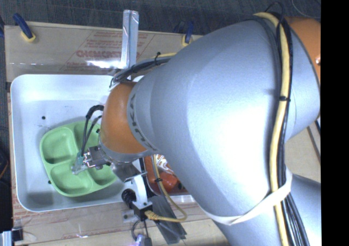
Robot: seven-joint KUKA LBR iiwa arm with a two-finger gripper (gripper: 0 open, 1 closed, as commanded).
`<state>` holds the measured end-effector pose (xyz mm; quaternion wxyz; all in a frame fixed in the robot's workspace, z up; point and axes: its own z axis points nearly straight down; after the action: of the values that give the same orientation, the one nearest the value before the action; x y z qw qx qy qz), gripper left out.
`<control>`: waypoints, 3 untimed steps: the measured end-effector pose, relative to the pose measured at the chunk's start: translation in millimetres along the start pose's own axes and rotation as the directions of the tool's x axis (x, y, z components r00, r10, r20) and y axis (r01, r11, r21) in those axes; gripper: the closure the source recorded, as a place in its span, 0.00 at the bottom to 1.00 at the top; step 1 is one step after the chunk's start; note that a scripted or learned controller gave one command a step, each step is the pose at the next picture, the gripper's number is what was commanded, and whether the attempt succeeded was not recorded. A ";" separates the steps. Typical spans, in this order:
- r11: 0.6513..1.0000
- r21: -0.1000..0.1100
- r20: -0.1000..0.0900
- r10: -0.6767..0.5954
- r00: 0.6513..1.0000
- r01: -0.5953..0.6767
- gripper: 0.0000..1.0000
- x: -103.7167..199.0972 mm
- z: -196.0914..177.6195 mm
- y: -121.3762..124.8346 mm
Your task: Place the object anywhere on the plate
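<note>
A light green plate (57, 155) with divided compartments lies in the left white bin (27, 103), toward its front. My gripper (83, 164) hangs low over the plate's right side, below the orange wrist band, and the arm covers much of it. An orange-red object (166, 179) peeks out from under the arm, just right of the plate near the wall between the bins. Most of that object is hidden, and I cannot tell what it rests on.
The grey arm spreads across the right half of the view and hides the right bin. A metal upright post (130, 37) stands behind the left bin. Blue clamps (24, 27) sit on the bench's back edge.
</note>
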<state>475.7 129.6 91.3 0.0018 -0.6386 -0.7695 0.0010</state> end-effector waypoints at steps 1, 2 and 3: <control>0.999 -0.001 0.000 0.045 0.999 -0.045 0.00 -44.9 -100.4 -8.3; 0.997 -0.016 0.003 -0.074 0.997 0.074 0.00 -28.4 -15.8 -0.6; 0.996 -0.001 0.001 0.085 0.996 -0.085 0.00 -28.9 -8.1 18.9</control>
<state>499.6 104.6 99.2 0.0012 -0.6707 -0.7417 0.0011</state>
